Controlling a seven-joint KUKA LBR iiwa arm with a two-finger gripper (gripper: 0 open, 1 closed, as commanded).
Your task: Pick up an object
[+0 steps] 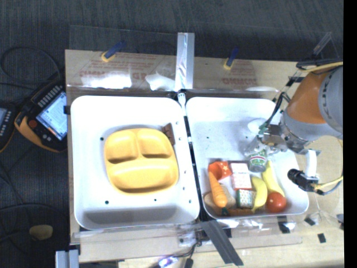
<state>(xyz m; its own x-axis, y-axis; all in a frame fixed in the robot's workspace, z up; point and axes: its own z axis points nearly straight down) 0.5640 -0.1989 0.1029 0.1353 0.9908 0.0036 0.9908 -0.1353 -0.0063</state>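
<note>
The bench was pale wood on a dark carpet floor, and two white bins sat on it side by side. The left bin held a yellow divided tray. The right bin held toy food gathered at its near edge: a carrot, a banana, a tomato and small boxes. I think they lay there because the bin floor slopes toward that side. The arm reached in from the right, and the gripper was low, just above a small green and white object near the banana. Whether it was spread or pressed together, I cannot tell
</note>
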